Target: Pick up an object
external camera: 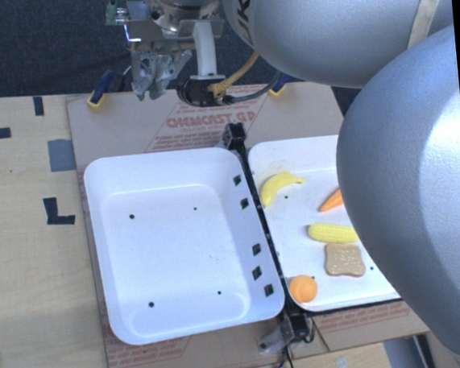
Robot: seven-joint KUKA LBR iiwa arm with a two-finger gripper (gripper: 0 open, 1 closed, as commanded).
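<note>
My gripper (153, 88) hangs high at the top of the camera view, beyond the far edge of the left bin (105, 231), open with nothing between its fingers. The right bin (295, 146) holds a yellow banana (279, 186), an orange carrot (331, 201) partly hidden by the arm, a yellow corn cob (332, 232), a slice of toast (344, 259) and an orange ball-shaped fruit (303, 288). All of these lie well below and to the right of the gripper.
The large grey arm (406, 162) covers the right part of the right bin. A black divider (253, 217) with clips runs between the bins. Both bins rest on a cardboard sheet (127, 124) on the wooden bench.
</note>
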